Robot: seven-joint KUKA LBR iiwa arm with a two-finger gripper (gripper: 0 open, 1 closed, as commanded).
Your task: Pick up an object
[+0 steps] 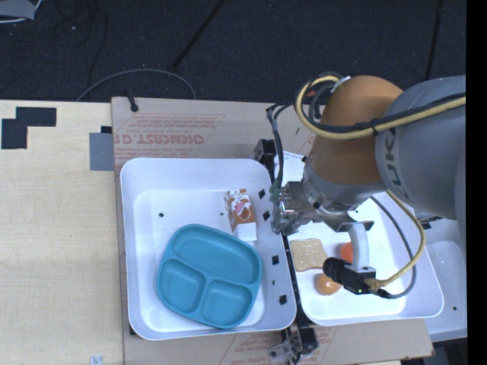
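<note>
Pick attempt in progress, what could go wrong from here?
1. The arm hangs over the left bin's rim, so a descent may strike the rim instead of an object.
2. The toast slice lies flat, leaving little to pinch.
3. The orange piece lies close by and may get nudged.

I see the pale bench point(53, 226) carrying a cardboard point(175, 131) sheet, and on it the left bin point(148, 204) and right bin point(424, 295) sit side by side.
</note>
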